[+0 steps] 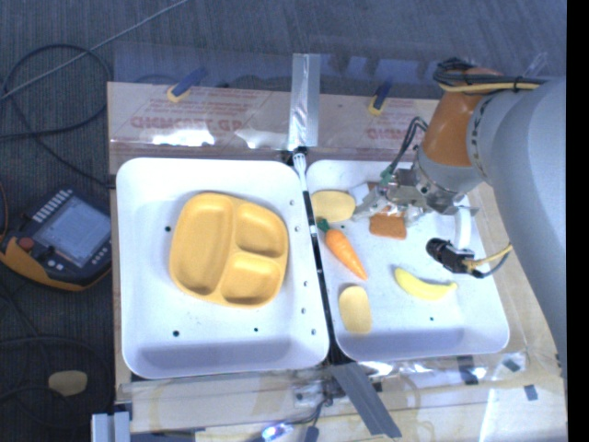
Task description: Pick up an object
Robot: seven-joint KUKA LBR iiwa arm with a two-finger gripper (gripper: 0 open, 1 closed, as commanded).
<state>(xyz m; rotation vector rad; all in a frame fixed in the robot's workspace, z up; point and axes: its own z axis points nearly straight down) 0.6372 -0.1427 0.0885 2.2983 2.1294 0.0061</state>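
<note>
The right bin [479, 325] holds several toy foods. A pale yellow oval piece [333, 204] lies at its far left, with a carrot [346, 252] just in front of it. A banana [423, 284] rests toward the right, and a yellowish lump [355, 308] sits near the front. An orange-brown block [388, 226] lies near the bin's back. My gripper [398, 201] hangs low directly over that block's far edge, its metal parts partly covering it. The grey arm with the orange band [451, 136] comes in from the right.
A yellow compartment plate [228, 247] lies in the left bin [147, 339]. The raised divider [314, 247] separates the two bins. A black cable part [445, 251] dangles from the arm over the right bin. A handheld control unit [63, 238] sits on the floor at left.
</note>
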